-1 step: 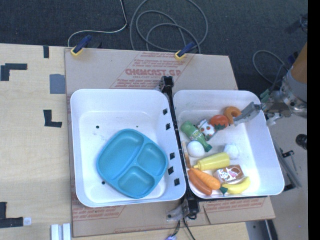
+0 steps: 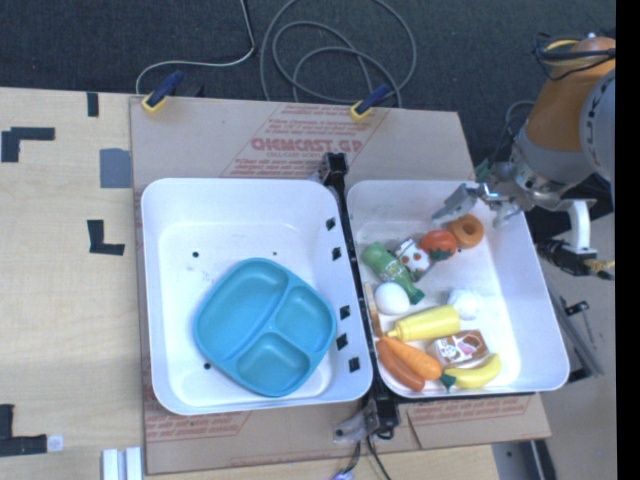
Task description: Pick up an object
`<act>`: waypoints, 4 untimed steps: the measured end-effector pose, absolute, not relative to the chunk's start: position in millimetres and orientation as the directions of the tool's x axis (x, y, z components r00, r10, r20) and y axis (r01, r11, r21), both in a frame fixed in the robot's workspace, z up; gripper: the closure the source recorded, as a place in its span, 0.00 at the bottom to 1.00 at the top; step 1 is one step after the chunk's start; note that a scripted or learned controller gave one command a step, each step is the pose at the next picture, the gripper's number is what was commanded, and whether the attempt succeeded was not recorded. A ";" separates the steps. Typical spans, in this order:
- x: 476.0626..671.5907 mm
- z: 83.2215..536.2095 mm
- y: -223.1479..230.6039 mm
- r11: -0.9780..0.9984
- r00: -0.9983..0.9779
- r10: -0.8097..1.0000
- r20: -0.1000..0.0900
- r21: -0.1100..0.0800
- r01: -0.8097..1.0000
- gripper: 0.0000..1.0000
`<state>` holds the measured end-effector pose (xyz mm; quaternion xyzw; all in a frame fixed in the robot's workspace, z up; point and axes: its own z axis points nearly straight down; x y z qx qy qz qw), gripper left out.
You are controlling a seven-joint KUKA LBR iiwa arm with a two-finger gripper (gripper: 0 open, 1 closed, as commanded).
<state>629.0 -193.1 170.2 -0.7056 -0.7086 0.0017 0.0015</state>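
My gripper [image 2: 478, 208] hangs open over the far right part of the right bin [image 2: 525, 278], with nothing between its fingers. Just below it lies an orange ring-shaped toy [image 2: 466, 231], next to a red tomato [image 2: 438, 243]. Further toys lie in this bin: a green piece [image 2: 380, 260], a white and red piece [image 2: 415, 256], a white egg [image 2: 392, 296], a yellow piece [image 2: 428, 322], a carrot [image 2: 408, 360], a brown packet [image 2: 461, 348] and a banana [image 2: 478, 372].
The left bin [image 2: 180, 218] holds a blue divided plate [image 2: 265, 325]. The bins' shared wall [image 2: 345, 268] runs down the middle with black clips. Cables [image 2: 340, 38] loop on the dark floor behind the bench.
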 end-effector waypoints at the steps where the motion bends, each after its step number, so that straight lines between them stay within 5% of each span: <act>1: 621.9 107.8 -167.9 0.001 0.000 1.000 -0.003 0.006 1.000 0.00; 2: 660.3 84.8 -163.8 0.002 -0.002 1.000 -0.001 0.001 1.000 0.00; 3: 614.6 86.5 -138.1 0.001 -0.001 1.000 -0.002 0.003 1.000 0.00; 4: 616.4 97.3 -139.7 0.001 -0.001 1.000 -0.005 0.007 1.000 1.00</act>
